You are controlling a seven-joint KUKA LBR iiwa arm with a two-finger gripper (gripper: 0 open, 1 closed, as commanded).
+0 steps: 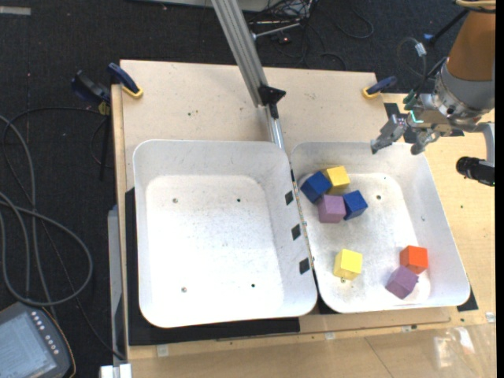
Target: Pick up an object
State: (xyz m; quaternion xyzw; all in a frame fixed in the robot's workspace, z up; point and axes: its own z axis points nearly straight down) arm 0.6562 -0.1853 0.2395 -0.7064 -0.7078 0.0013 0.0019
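Down at the bottom-left corner sits a grey handheld screen unit (27, 343) on the dark floor, with black cables (31, 211) looping above it. Moving right, we reach the bench (205, 93), two blue-and-yellow clamps (126, 81) gripping its back edge, and the left bin (213, 227), its white floor speckled. A slanted metal pole (240, 42) comes down to the seam between the bins. Into the right bin (441, 235) now: a tight cluster near its back-left holds a dark blue cube (315, 185), a yellow cube (338, 177), a purple cube (331, 209) and a second blue cube (355, 203), all touching or just beside each other. Toward the front, another yellow cube (348, 263) sits alone, and right of it an orange cube (414, 257) rests just behind a second purple cube (402, 282). Far right, the gripper (402, 136) hangs over the bin's back rim, well apart from every cube, nothing between its fingers; how wide it is parted I cannot tell.
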